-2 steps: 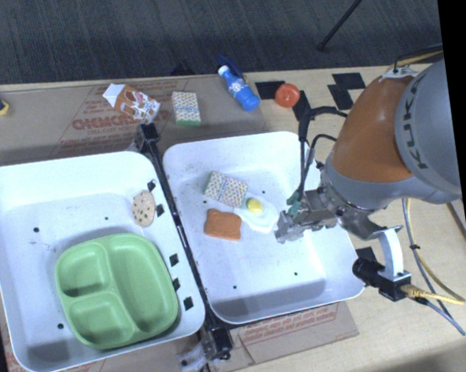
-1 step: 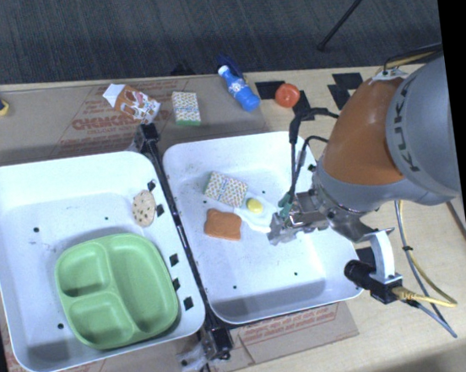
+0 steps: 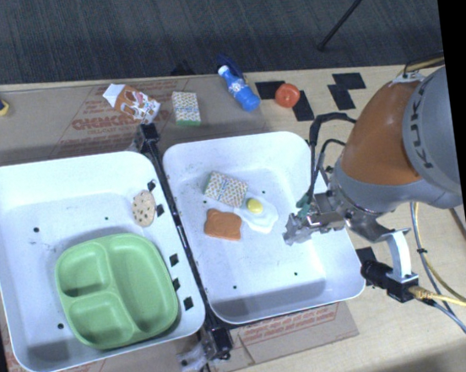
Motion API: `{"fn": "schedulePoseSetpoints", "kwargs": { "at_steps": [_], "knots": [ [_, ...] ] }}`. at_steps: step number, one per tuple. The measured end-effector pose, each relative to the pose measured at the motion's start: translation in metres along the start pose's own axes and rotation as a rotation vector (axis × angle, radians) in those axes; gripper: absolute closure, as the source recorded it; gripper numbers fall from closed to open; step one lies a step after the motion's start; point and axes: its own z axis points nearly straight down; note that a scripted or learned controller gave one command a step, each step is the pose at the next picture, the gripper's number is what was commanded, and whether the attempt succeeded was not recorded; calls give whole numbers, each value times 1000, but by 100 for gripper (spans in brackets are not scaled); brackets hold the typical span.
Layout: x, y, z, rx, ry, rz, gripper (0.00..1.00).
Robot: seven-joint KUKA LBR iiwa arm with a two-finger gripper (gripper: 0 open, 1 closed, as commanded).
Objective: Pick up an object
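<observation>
A robotics lab, not a home: a grey and orange industrial arm (image 3: 399,150) with loose cables reaches over a table (image 3: 340,354) where 2 white bins (image 3: 12,189) sit clipped together on printed cardboard (image 3: 80,124). Toy food, a green divided plate (image 3: 115,290) and black fiducial squares (image 3: 343,85) mark a staged test setup

We can read red letters, something like "CHEMC", on the brown cardboard (image 3: 81,128) under the bins; the rest is hidden.
</observation>
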Motion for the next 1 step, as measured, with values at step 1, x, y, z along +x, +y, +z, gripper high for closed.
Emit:
{"fn": "schedulePoseSetpoints", "kwargs": {
  "at_steps": [1],
  "knots": [
    [-5,0,-2,-1,0,0,100]
  ]
}}
